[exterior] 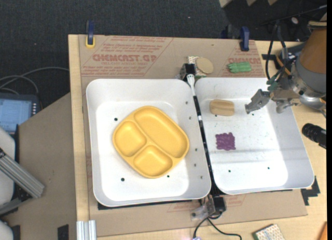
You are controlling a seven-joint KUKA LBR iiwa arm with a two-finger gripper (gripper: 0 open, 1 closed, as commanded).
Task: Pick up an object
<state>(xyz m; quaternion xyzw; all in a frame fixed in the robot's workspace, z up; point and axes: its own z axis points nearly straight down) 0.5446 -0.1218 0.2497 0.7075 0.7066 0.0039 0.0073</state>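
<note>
From above, my fingers (pixel 267 100) hang spread and holding nothing over the right bin (pixel 290 177), near a tan block (pixel 222 108). A purple piece (pixel 225 141) lies below. A yellow tray (pixel 150 141) fills the left bin (pixel 98 145).

Worktop (pixel 129 52): two white bins, left (pixel 98 145) and right (pixel 290 166), side by side; green object (pixel 239 67) near far edge.

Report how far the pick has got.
Done: the arm has reached over the right bin, and the gripper hangs near its upper right. In hand: nothing shows between the fingers. Left: the whole grasp. The tan block and the purple piece lie on the bin floor, and the yellow divided tray sits in the left bin.
</note>
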